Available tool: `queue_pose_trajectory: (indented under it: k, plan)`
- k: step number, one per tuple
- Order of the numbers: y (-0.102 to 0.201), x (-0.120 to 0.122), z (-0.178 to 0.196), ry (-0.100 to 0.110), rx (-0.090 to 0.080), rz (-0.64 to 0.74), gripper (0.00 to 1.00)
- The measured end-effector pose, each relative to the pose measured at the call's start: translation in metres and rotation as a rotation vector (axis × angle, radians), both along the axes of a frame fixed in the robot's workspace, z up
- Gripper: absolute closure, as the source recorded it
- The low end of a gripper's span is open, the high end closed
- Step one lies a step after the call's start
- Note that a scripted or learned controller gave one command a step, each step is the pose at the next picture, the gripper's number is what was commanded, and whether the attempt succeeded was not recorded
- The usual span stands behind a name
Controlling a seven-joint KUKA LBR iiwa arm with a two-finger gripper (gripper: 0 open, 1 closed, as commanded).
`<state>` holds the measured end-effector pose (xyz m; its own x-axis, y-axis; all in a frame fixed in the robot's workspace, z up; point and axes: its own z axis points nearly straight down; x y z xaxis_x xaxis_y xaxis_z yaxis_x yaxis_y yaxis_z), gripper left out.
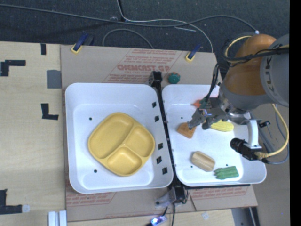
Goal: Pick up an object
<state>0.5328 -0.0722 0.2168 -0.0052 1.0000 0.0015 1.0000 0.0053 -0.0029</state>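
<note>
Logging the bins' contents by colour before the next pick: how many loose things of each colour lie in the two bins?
Yellow: 2, divided plate and corn-like piece
Orange: 1, wedge
Tan: 1, roll
Green: 1, ridged piece
Total: 5

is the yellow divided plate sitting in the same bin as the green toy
No, the yellow divided plate lies in the left bin, while the green toy lies in the right bin.

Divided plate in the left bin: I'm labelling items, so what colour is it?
Yellow; the divided plate shows clearly in the camera view.
</note>
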Motion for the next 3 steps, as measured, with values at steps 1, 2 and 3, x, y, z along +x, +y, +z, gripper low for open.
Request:
queue_pose_trajectory:
  k: [1, 2, 3]
  plan:
    - [0.059, -0.012, 0.009, -0.001, 0.001, 0.002, 1.00]
    - [0.112, -0.014, -0.003, 0.001, 0.000, 0.001, 1.00]
    - [0.167, -0.020, 0.013, -0.001, 0.000, 0.003, 1.00]
